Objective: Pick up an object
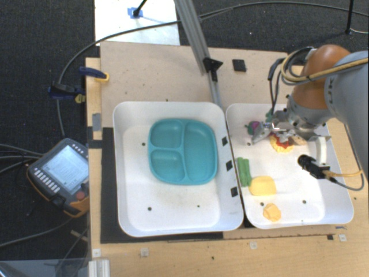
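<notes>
Hand (275,133) low in right bin (340,212) among small toys

Teal divided plate (183,151) in left bin (130,172)

A divided tray (183,151) lies in the left bin (132,212); the right bin (340,209) holds small objects, the gripper (275,130) at its far end.

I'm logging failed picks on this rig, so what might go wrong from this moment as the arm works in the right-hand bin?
1. The gripper sits low among crowded items: a purple-green toy and a red-yellow object lie close by, so it may nudge one or catch both.
2. These lie near the right bin's back wall, which could block a clean approach.
3. The black cable lies near the wrist and might snag.
</notes>
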Motion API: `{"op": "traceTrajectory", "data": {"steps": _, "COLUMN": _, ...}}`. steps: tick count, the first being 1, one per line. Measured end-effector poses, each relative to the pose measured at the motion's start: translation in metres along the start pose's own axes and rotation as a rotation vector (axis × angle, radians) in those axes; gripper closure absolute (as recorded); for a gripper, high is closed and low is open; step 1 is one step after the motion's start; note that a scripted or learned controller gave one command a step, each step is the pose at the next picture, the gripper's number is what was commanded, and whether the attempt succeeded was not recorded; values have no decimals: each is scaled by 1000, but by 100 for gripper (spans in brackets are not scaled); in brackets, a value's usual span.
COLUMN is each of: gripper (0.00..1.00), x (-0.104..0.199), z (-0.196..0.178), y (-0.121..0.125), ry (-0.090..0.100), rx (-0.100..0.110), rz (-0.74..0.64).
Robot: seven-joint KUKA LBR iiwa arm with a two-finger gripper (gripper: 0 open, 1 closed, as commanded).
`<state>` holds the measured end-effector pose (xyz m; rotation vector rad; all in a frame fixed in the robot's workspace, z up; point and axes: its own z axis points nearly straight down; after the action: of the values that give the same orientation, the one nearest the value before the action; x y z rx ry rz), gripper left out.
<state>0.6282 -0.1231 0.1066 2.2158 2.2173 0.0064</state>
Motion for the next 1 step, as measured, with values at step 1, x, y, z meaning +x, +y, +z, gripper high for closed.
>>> {"op": "traceTrajectory", "data": {"steps": 1, "gripper": 100, "x": 0, "z": -9, "y": 0, "ry": 1, "rx": 1, "rz": 0}}
